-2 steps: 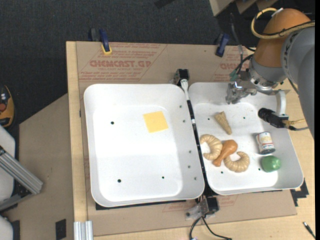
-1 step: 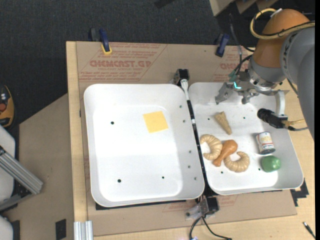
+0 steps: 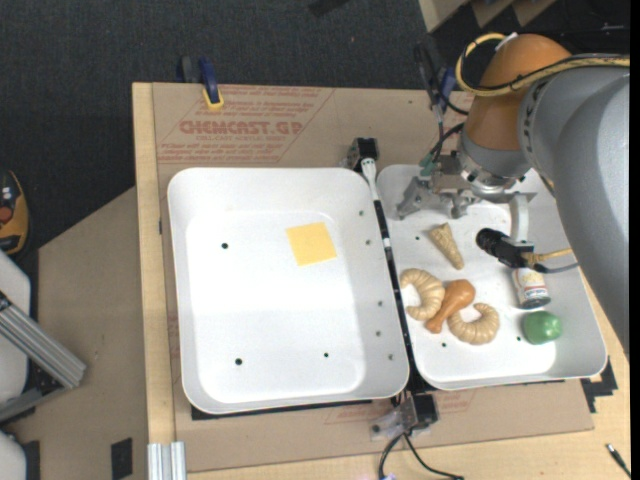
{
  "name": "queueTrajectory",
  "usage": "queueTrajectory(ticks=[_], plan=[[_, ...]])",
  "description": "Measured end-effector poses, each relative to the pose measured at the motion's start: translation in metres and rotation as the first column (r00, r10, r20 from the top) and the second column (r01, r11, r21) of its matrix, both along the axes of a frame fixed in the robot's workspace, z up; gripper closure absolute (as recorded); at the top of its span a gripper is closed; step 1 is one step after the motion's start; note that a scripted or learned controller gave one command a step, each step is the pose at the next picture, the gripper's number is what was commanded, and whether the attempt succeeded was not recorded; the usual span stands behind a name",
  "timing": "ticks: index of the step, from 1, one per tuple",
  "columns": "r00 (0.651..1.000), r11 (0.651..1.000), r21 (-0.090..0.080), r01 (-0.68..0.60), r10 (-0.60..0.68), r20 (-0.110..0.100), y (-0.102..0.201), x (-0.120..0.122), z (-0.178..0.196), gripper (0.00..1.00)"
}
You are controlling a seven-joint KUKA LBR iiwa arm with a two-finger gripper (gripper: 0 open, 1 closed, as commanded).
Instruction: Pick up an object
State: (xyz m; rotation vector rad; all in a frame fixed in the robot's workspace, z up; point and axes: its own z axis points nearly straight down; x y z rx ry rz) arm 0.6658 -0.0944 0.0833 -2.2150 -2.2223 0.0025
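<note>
My gripper point(image 3: 434, 204) hangs over the far end of the right bin point(image 3: 572, 361), its two grey fingers spread apart with nothing between them. Just below it in the view lies a tan cone point(image 3: 447, 245). Nearer the front sit two pale croissants point(image 3: 422, 290) point(image 3: 474, 323) with an orange drumstick point(image 3: 452, 301) between them. A small bottle point(image 3: 531, 288) and a green ball point(image 3: 541, 327) lie toward the right wall. A flat yellow square point(image 3: 312, 243) rests alone in the left bin point(image 3: 183, 268).
Both bins sit on a brown cardboard sheet point(image 3: 250, 123) held by a blue clamp point(image 3: 210, 86) at the back. The bins meet along a black-edged seam point(image 3: 388, 258). The grey arm point(image 3: 590, 158) fills the upper right.
</note>
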Motion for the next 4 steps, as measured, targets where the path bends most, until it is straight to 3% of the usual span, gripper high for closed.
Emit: queueTrajectory(ticks=[1, 2, 3, 4], plan=[[1.000, 1.000, -0.001, 0.007, -0.007, -0.004, -0.024, -0.072, 0.001, 0.00], [1.000, 1.000, -0.001, 0.009, -0.009, -0.002, -0.072, -0.134, 0.004, 0.00], [1.000, 1.000, 0.015, -0.005, 0.004, 0.002, -0.089, -0.186, 0.002, 0.00], [1.000, 0.999, 0.030, -0.015, 0.015, 0.003, -0.102, -0.143, 0.003, 0.00]])
